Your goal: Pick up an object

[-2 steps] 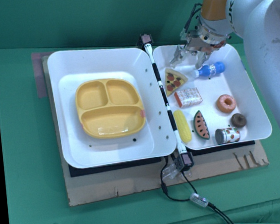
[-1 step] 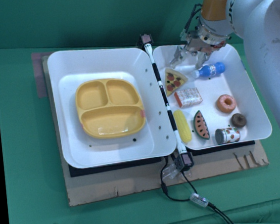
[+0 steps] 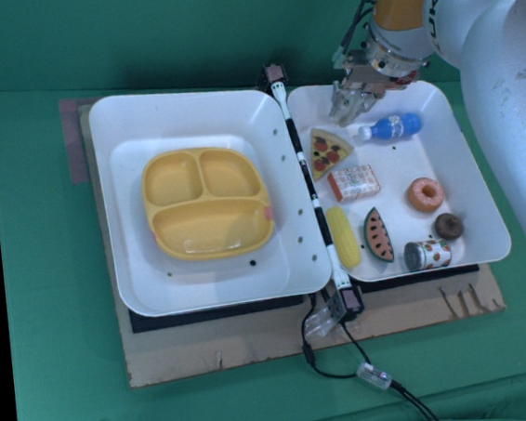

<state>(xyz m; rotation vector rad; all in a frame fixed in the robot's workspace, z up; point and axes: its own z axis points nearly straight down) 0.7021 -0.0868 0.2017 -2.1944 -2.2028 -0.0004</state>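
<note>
A grey arm reached in from the right over two white bins on a green tabletop (image 3: 55,273). Its gripper (image 3: 346,107) hung over the far end of the right bin (image 3: 468,160), fingers a little apart and holding nothing. Just beside it lay a blue bottle (image 3: 390,128) and a pizza slice (image 3: 326,150). Nearer were a carton (image 3: 353,182), a doughnut (image 3: 425,194), corn (image 3: 343,237), a watermelon slice (image 3: 377,235) and a can (image 3: 426,254). The left bin (image 3: 119,127) held a yellow divided plate (image 3: 208,202).

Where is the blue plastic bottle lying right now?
The blue plastic bottle lies on its side near the far edge of the right white bin, just right of the pizza slice, below the gripper.
</note>
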